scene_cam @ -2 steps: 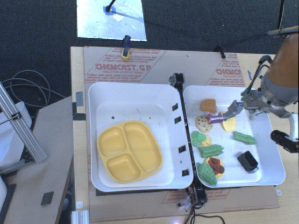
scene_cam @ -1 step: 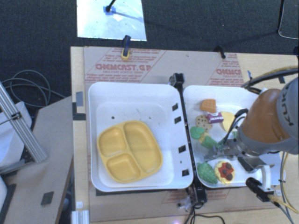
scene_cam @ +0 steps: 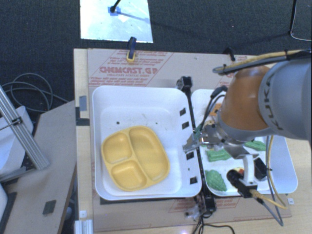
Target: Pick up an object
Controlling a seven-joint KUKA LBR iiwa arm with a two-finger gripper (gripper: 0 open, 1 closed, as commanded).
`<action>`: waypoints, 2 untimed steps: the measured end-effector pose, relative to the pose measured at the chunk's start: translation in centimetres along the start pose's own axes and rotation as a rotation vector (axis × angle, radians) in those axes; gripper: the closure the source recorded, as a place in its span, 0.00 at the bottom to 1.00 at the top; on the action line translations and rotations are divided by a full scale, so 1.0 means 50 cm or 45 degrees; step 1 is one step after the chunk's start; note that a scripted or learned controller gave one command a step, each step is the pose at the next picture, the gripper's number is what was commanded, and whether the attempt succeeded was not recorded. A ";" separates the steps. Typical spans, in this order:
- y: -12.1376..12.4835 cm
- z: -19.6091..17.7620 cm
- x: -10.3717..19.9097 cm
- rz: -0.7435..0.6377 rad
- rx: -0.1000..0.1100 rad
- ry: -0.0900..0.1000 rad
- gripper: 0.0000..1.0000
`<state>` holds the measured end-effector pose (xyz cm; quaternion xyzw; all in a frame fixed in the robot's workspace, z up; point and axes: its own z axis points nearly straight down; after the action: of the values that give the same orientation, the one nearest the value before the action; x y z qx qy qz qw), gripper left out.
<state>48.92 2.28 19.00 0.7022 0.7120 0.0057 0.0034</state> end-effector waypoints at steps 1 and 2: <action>-0.004 0.012 0.129 0.003 0.015 0.000 0.00; 0.018 0.179 0.269 0.030 -0.010 -0.013 0.00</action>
<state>49.74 15.74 10.08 0.7106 0.7035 0.0048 0.0098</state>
